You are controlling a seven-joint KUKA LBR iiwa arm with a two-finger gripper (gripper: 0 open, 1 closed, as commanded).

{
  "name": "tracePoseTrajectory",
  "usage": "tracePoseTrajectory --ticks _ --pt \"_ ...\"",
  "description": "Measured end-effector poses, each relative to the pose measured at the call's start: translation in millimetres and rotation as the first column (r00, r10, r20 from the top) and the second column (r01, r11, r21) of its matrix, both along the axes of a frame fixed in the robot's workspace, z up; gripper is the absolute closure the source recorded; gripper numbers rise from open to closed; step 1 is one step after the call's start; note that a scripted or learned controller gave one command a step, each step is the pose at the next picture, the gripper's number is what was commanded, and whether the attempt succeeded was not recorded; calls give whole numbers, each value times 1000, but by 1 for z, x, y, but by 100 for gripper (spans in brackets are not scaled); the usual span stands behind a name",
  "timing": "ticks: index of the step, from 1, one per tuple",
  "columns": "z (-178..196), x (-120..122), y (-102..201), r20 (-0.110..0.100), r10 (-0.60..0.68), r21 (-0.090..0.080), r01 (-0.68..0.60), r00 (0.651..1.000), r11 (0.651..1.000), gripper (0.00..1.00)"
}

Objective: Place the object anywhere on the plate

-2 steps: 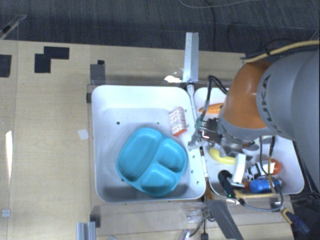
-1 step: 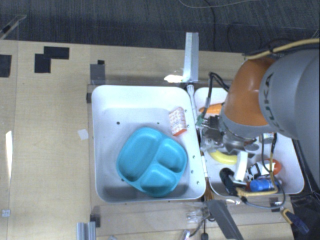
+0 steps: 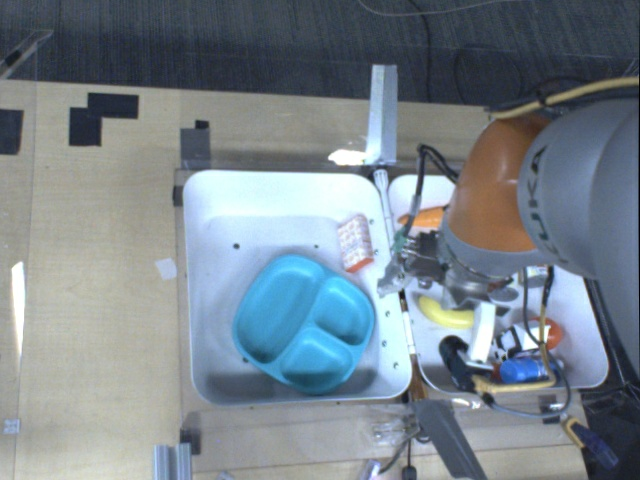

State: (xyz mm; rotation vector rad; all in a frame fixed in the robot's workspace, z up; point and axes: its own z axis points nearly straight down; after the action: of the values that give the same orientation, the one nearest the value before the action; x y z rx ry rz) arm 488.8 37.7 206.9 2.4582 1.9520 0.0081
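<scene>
Plate (image 3: 300, 320) is lying in the left bin (image 3: 228, 236). We are failing to tell whether the gripper (image 3: 405, 268) is open or holding anything.

Bulky grey arm (image 3: 590, 178), glossy orange band (image 3: 495, 196), darker grey wrist (image 3: 480, 260)

We find open floor in the left bin (image 3: 215, 228) along its far and left sides, with room to come straight down. The blue plate (image 3: 305, 333) takes up the near right part, and its three wells lie bare, so nothing blocks a descent from above. A small packet (image 3: 353, 243) lies by the bin's right wall, just beyond the plate's far rim, and narrows that corner. Over the right bin (image 3: 590, 368) the arm (image 3: 510, 208) covers most of the floor. A banana (image 3: 445, 314) and what may be an orange item (image 3: 428, 216) crowd the strip beside the dividing wall.
</scene>
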Motion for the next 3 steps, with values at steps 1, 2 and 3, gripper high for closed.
tracePoseTrajectory --ticks 1,2,3 --pt "-6 97 55 -3 185 -2 -185 983 983 0" --pt "5 98 57 1 197 -3 -197 980 980 100" --pt "-14 44 77 -4 190 -1 -190 982 982 100"
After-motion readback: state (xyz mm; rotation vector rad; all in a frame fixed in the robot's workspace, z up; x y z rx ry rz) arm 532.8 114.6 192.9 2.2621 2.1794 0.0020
